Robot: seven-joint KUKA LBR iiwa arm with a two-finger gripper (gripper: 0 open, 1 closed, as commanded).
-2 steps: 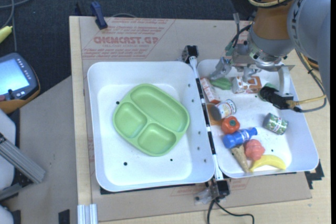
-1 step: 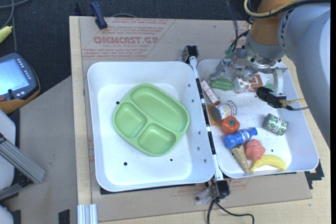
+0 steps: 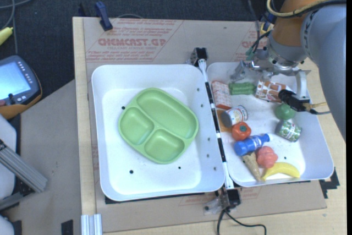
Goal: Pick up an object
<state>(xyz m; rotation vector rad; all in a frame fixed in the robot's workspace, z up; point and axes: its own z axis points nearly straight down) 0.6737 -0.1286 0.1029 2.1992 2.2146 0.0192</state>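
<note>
Over right bin: tool above green block, finger spread unclear.

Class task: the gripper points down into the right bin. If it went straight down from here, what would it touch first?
Probably the green block lying just below the gripper, near the bin's far edge. Depth is hard to judge from this slant, so it could land on bare floor beside it.

Grey arm, orange band
</note>
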